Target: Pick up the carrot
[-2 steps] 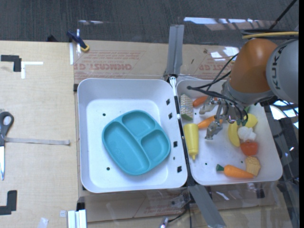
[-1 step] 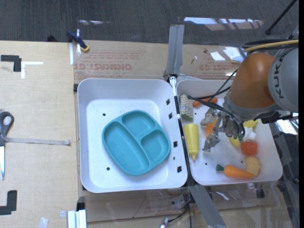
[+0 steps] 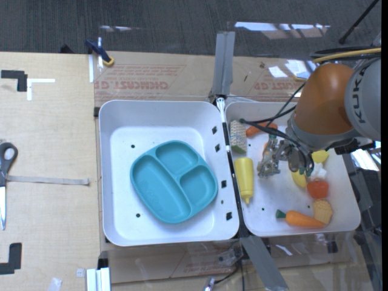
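Observation:
The carrot (image 3: 301, 219), orange with a green stub at its left end, lies near the front edge of the right bin (image 3: 267, 224). My gripper (image 3: 270, 162) hangs over the middle of that bin, behind and left of the carrot and well apart from it. Its metal fingers point down and nothing shows between them. The grey arm with its orange band comes in from the right and hides part of the bin's back right.
The left bin (image 3: 115, 180) holds a blue divided plate (image 3: 174, 181). In the right bin lie a yellow corn cob (image 3: 245, 177), a red tomato (image 3: 317, 189), a tan bread piece (image 3: 323, 210), a yellow item (image 3: 299, 178) and a small packet (image 3: 237, 136).

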{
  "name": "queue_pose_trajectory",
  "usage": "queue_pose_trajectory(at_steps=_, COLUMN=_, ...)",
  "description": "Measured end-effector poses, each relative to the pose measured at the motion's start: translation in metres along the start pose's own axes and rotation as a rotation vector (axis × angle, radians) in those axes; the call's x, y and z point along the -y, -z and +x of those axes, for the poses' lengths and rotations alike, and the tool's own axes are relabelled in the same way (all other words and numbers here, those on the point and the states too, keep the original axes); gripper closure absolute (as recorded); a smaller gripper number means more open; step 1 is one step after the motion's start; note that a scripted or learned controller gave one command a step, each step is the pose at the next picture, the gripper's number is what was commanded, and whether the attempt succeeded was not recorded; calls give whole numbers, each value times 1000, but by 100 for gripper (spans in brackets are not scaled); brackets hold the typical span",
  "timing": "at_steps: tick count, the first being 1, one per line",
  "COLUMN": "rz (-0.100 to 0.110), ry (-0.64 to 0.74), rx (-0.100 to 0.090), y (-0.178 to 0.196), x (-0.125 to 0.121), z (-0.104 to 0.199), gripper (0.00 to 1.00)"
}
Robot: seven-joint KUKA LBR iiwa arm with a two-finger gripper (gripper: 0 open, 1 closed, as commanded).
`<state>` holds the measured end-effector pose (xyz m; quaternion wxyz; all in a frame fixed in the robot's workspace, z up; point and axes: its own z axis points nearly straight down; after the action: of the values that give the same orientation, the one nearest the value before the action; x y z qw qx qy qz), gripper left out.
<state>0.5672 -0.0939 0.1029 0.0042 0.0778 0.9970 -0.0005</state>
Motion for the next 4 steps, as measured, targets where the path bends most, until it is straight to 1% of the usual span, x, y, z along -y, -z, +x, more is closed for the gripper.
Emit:
queue_pose_trajectory(at_steps=1, rz=0, ry=0, rx=0, y=0, x=0, z=0, gripper=0)
queue_pose_trajectory(at_steps=2, rz=1, ry=3, rx=6, y=10, x=-1, z=-2, gripper=100)
queue_pose_trajectory(at_steps=3, rz=0, ry=2, rx=6, y=10, x=-1, z=-2, gripper=0)
queue_pose_trajectory(at_steps=4, rz=2, ry=5, rx=13, y=21, x=-1, z=-5, gripper=100)
